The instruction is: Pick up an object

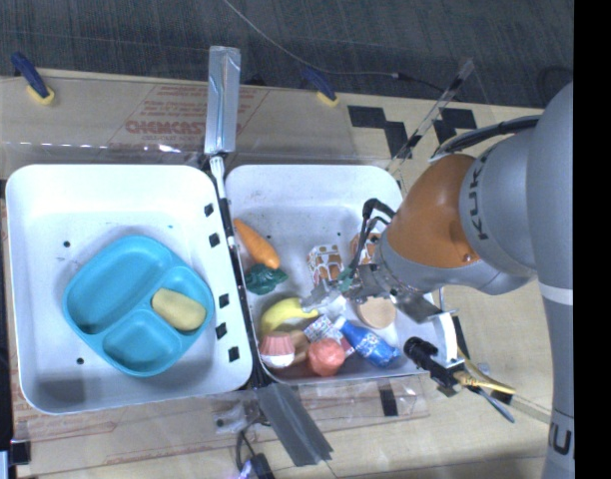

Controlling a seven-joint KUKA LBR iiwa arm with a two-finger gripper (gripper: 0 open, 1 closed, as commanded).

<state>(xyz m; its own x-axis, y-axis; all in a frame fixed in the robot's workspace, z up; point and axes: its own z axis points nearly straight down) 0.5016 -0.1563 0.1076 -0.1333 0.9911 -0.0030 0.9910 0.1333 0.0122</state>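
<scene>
arm (545, 218): grey rounded casing | orange band (440, 223) above wrist | black "KUKA" lettering | black cable near wrist

Tabletop (106, 108): pale wood with red print at the far side. Two shallow white bins sit directly on it, side by side and touching. Right bin (305, 193) lies under the tool (347, 285); left bin (46, 267) just beyond it, away from the arm. Blue clamps (31, 76) sit well beyond the tool, on the tabletop's far edge.
</scene>
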